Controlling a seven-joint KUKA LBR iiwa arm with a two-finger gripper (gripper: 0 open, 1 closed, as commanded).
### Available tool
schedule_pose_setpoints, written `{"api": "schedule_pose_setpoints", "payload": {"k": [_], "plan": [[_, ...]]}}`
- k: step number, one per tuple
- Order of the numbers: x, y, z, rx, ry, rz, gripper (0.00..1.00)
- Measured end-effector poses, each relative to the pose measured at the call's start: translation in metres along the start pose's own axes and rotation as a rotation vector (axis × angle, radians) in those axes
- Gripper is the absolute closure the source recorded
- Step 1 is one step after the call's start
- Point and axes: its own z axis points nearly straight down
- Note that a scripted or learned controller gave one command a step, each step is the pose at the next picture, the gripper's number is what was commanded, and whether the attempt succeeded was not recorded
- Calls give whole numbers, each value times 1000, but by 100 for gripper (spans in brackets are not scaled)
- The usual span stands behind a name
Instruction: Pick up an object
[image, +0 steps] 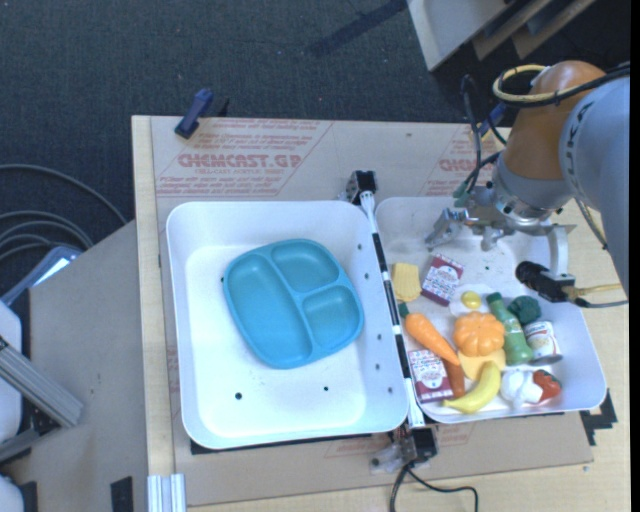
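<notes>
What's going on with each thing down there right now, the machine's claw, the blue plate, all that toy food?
Gripper: hovering over the right bin's far end, nothing seen between its fingers.
Blue tray: lying flat in the left bin.
Carrot: lying in the right bin.
Banana: lying near the front edge.
Orange pumpkin: resting among the pile.
Green bottle: lying on its side.

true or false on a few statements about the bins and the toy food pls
1. The blue divided plate lies in the left bin. True.
2. The banana sits on the blue plate. False: it lies in the right bin, near the front.
3. The carrot lies beside the orange pumpkin. True.
4. The gripper holds the carrot. False: it hangs over the right bin's far end, apart from the carrot.
</notes>
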Motion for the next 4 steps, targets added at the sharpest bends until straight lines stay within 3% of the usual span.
{"api": "schedule_pose_setpoints", "payload": {"k": [1,2,3,4], "plan": [[31,-35,34,0,1,-1,0],[31,10,33,-3,0,-1,0],[31,20,33,-4,0,-2,0],[30,-87,34,0,1,0,0]]}}
